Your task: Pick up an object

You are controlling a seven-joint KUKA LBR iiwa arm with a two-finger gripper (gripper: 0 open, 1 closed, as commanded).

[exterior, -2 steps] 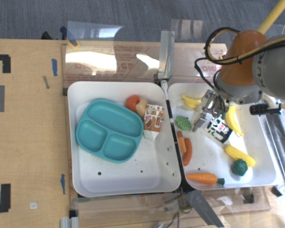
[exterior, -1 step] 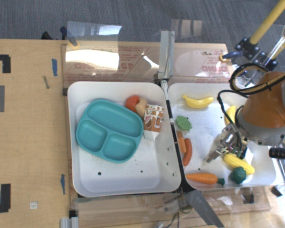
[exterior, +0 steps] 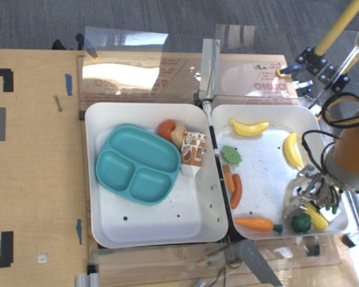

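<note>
Jaws low over a knobbly yellow corn cob (exterior: 319, 215), grip unclear.

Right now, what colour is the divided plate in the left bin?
Teal, a solid blue-green. The divided plate shows best in the camera view.

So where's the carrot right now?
The carrot lies in the right bin, along its near wall, just left of the green toy and the gripper, below the red sausage.
</note>
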